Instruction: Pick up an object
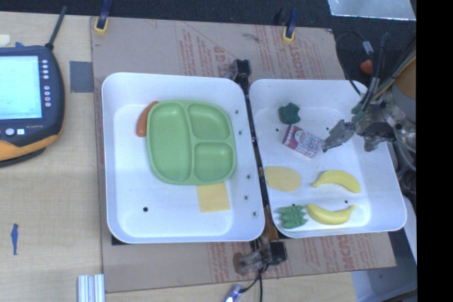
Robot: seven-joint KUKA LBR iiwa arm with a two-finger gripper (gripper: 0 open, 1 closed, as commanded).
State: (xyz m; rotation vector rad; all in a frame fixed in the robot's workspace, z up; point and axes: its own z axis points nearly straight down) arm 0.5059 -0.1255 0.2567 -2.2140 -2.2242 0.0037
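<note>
My gripper hovers over the right side of the right bin, open, with nothing between its fingers. Its left finger ends just right of a pink and white packet. A dark green piece lies behind the packet. Nearer the front are a flat yellow oval, two bananas and a green leafy toy. The left bin holds a green divided plate, an orange-red piece half hidden at its left edge, and a yellow square.
A teach pendant rests on the bench at far left. Two clamps pin the cardboard sheet behind the bins. Cables and the arm's body crowd the right edge beside the right bin.
</note>
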